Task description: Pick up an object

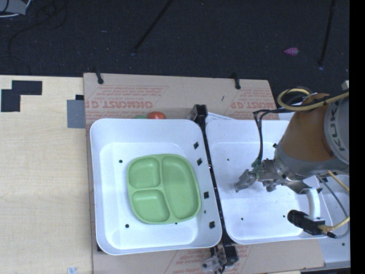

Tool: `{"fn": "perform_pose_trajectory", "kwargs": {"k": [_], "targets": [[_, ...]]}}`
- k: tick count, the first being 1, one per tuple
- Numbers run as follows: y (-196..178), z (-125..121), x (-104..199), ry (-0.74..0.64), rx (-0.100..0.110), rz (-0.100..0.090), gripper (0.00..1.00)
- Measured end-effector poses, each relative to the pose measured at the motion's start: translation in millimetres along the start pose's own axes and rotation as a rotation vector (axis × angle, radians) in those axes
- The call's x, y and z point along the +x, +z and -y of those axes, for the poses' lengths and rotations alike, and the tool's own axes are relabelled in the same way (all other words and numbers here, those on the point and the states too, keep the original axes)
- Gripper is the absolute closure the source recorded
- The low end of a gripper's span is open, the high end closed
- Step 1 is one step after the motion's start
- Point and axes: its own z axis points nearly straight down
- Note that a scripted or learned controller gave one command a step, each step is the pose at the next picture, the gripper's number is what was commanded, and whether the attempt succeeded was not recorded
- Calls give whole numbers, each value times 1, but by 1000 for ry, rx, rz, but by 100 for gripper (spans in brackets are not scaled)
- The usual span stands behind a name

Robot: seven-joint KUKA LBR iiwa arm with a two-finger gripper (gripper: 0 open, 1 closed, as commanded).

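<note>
At the near edge, a sheet of printed cardboard (pixel 188 262) lies under both bins, and a small black fitting (pixel 221 258) sits on it where the two bins meet. The right bin (pixel 251 224) holds the gripper (pixel 245 182), low over the white floor towards that bin's middle, pointing left. The grey arm (pixel 311 147) with its orange band comes in behind it from the right. Whether the gripper is released or clenched cannot be told from this angle; nothing shows in its grasp.

A black strip (pixel 208 170) runs along the joined walls of the two bins, between the gripper and the left bin (pixel 108 236).

Beyond the left bin's far wall, a small red thing (pixel 155 116) rests on the cardboard, just beside a scrap of green. Two black clips (pixel 98 77) grip the cardboard's far edge. To the left lies the pale wooden bench (pixel 40 181) with black and grey patches (pixel 20 93). Farther still, the dark floor (pixel 171 27) carries loose cables and a small purple thing (pixel 291 51).

The green plate (pixel 163 187) lies flat in the middle of the left bin, well apart from the gripper. It is pale green, rounded at the corners and split into three compartments: one long one on its right and two smaller ones on its left.
</note>
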Motion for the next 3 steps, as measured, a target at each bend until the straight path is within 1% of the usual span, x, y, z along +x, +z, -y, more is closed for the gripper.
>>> {"fn": "perform_pose_trajectory", "kwargs": {"k": [1, 2, 3], "targets": [[51, 0, 1, 1, -5, 2, 0], [38, -1, -1, 7, -7, 1, 100], [-25, -2, 1, -1, -11, 2, 100]]}}
